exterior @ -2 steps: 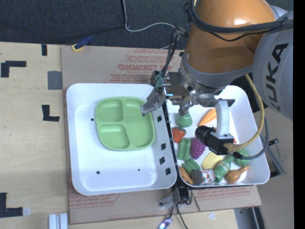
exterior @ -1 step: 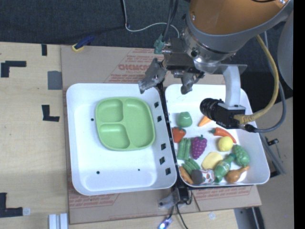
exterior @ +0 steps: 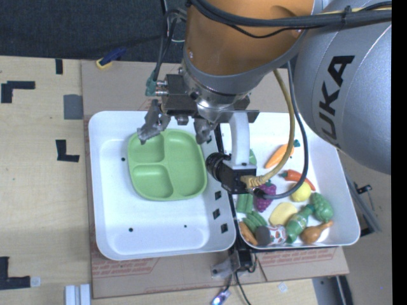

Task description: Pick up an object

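My gripper (exterior: 177,132) hangs over the far edge of the left bin (exterior: 114,234), above the top rim of a green divided plate (exterior: 168,165). Its two fingers stand apart, one at the plate's upper left corner (exterior: 150,131) and one at its upper right (exterior: 202,132). Nothing sits between them. The right bin (exterior: 346,199) holds several toy foods: an orange carrot (exterior: 275,155), purple grapes (exterior: 264,191), a yellow lemon (exterior: 282,213), green broccoli (exterior: 321,207) and a brown pear (exterior: 311,234).
The arm's orange band and grey body fill the top right and overhang the right bin. A black cable with a connector (exterior: 230,173) hangs over the divider between the bins. Cardboard lies under the bins on the wooden bench.
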Motion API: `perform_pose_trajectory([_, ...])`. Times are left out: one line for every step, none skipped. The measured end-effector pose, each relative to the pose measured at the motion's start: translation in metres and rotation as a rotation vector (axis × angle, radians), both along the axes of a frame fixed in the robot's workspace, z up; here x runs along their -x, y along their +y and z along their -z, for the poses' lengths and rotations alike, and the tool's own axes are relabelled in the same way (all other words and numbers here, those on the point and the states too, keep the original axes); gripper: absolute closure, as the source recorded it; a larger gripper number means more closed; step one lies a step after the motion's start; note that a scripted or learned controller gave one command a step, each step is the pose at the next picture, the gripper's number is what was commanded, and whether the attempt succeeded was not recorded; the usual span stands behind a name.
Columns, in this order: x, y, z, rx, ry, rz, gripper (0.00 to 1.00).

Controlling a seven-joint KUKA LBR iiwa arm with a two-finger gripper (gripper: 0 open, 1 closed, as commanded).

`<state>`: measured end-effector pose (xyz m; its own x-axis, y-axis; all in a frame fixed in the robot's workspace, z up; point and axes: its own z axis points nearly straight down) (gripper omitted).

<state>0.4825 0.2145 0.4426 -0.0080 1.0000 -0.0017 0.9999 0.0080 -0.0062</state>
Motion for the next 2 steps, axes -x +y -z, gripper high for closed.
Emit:
perform_pose_trajectory([-0.0298, 0.0200, -0.0827, -0.005, -0.014, 0.004, 0.00])
perform_pose_trajectory([-0.0286, 0.0198, -0.0881, 0.000, -0.004, 0.003, 1.00])
